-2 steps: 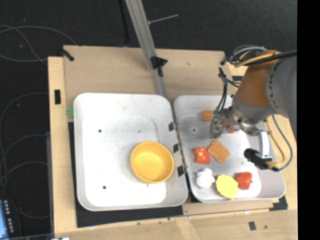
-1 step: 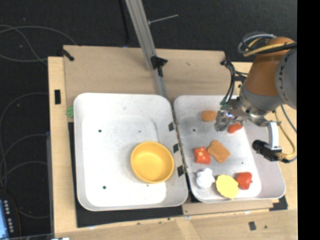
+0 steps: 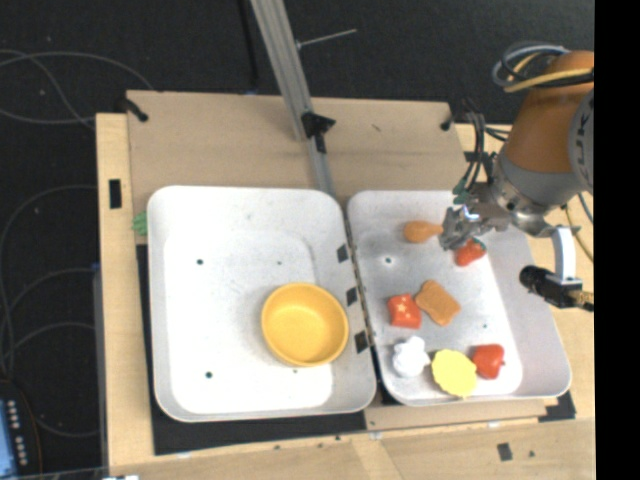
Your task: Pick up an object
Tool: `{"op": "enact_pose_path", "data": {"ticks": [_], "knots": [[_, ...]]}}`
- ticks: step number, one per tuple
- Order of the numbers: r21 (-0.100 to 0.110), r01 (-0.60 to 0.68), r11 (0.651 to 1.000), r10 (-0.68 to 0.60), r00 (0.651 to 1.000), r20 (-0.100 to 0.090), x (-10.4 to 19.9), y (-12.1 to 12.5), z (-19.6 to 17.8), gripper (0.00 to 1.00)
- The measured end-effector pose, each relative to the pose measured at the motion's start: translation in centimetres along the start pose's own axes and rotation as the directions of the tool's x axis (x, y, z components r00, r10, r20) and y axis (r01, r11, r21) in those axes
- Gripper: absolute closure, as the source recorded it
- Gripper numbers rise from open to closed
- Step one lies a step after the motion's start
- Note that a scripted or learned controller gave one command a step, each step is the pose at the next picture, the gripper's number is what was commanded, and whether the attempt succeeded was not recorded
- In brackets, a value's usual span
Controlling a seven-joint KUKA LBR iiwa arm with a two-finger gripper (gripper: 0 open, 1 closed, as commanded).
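Red and small, the rounded toy piece (image 3: 469,254) lies in the upper part of the right-hand shallow white bin (image 3: 530,368), near its far right wall. It has a glossy, tomato-like look, though its shape is too small to make out exactly. My fingers (image 3: 457,230) hang just above and to the left of it, at the end of my grey arm with its orange band (image 3: 545,118). Whether they are spread or closed I cannot tell from this slanted overhead look, nor whether they touch the red piece or merely sit close over it. Just left of them lies an orange oval toy (image 3: 421,232). Lower in the same bin are a red block with pale spots (image 3: 404,311), a tan bread-shaped piece (image 3: 437,302) touching or almost touching it, a white lumpy object (image 3: 408,356), a yellow flat disc (image 3: 454,371) and another red chunk (image 3: 488,360) beside the disc. In the left-hand white bin (image 3: 200,228) sits a yellow bowl (image 3: 304,324), upright, near the dividing edge. Both bins rest on the beige tabletop (image 3: 220,138).
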State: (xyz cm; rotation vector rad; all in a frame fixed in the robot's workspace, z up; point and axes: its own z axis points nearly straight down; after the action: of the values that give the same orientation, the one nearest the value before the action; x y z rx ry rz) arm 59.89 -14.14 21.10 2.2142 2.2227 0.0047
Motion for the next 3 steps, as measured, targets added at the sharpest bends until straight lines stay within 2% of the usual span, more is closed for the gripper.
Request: {"op": "enact_pose_path", "data": {"ticks": [1,3], "knots": [[0.005,0.002,1.0,-0.002,1.0,-0.001,5.0,-1.3,0.4,1.0],[0.003,0.005,1.0,-0.005,1.0,-0.003,15.3,-3.4,-2.9,1.0]]}}
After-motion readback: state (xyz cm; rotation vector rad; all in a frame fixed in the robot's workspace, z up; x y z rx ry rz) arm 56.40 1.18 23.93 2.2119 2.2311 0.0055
